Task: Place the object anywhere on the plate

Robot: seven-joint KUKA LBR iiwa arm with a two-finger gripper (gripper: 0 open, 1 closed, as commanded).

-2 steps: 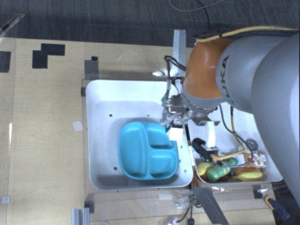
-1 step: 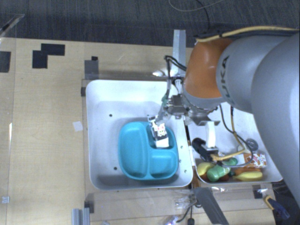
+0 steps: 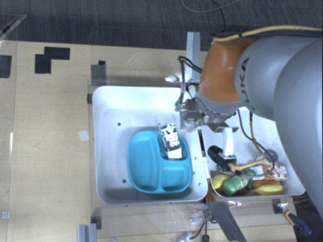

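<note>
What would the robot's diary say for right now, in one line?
arm: over bin divider | small black-and-white toy: on blue plate, upper right compartment | plate: left bin | toy food: right bin

1. Your blue plate (image 3: 151, 168) looks like smooth moulded plastic with a soft sheen.
2. The left bin (image 3: 108, 135) reads as smooth white plastic, faintly glossy along its rim.
3. The bench (image 3: 45, 150) you see is pale wood-grain board, matt.
4. The arm (image 3: 282, 79) shows a smooth grey painted shell; its orange band (image 3: 222, 69) is glossy.
5. The small white object (image 3: 170, 139) on the plate looks like printed card or plastic; you cannot tell which.
6. The floor (image 3: 101, 9) behind is dark, rough, carpet-like.
</note>
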